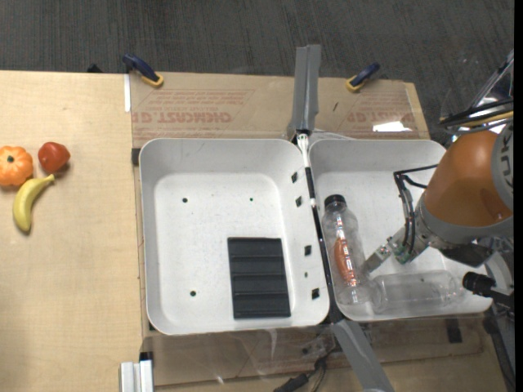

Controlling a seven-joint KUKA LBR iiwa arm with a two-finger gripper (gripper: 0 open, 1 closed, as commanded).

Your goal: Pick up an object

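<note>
While the grey arm with its orange band reaches in from the right, the gripper is low inside the right bin. I cannot tell its state from this angle, and nothing shows as held by it. Just below the gripper a clear plastic bottle lies on its side along the front wall of that bin. To its left a second clear bottle with an orange-red label lies along the left wall, its cap pointing to the back. In the left bin a black ribbed block lies flat near the front. Far left on the wooden bench there are a toy orange, a red apple and a banana, close together.
</note>
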